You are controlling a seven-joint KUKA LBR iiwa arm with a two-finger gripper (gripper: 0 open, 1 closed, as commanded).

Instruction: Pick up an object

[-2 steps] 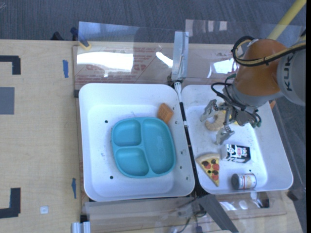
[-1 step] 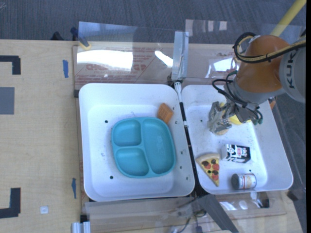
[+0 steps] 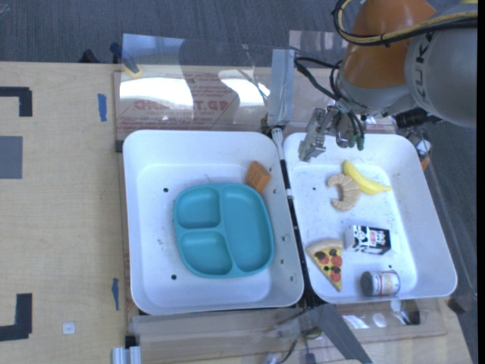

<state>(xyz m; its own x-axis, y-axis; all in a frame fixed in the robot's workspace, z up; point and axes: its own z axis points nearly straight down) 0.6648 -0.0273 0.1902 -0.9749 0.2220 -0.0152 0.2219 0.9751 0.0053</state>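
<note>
Camera view looks down at a slant on the claw (image 3: 331, 138), which hangs over the far left corner of the right bin (image 3: 436, 226), below the grey arm (image 3: 447, 67) and its orange band (image 3: 383, 40). Its two fingers (image 3: 311, 144) stand apart, with nothing between them.

From the claw, at about four o'clock and close by, a yellow banana (image 3: 364, 179) lies on the bin floor, and a tan croissant (image 3: 345, 192) touches its lower left side. Further off at five o'clock sits a small black-and-white carton (image 3: 369, 238). At six o'clock, near the bin's left wall, lies a pizza slice (image 3: 327, 262), its tip pointing toward the near edge. Beyond the carton, at about five o'clock and nearest the front rim, a small can (image 3: 380, 283) lies on its side.

At eight o'clock from the claw, across the wall between the bins, a small orange block (image 3: 258, 177) rests in the left bin (image 3: 144, 203), just at the far right corner of a teal divided plate (image 3: 223, 230). That plate has three compartments and lies flat in the middle of the left bin.

Both bins sit side by side on the pale wooden surface (image 3: 57, 203), which stretches away at nine o'clock and carries blue tape marks (image 3: 101, 106).
</note>
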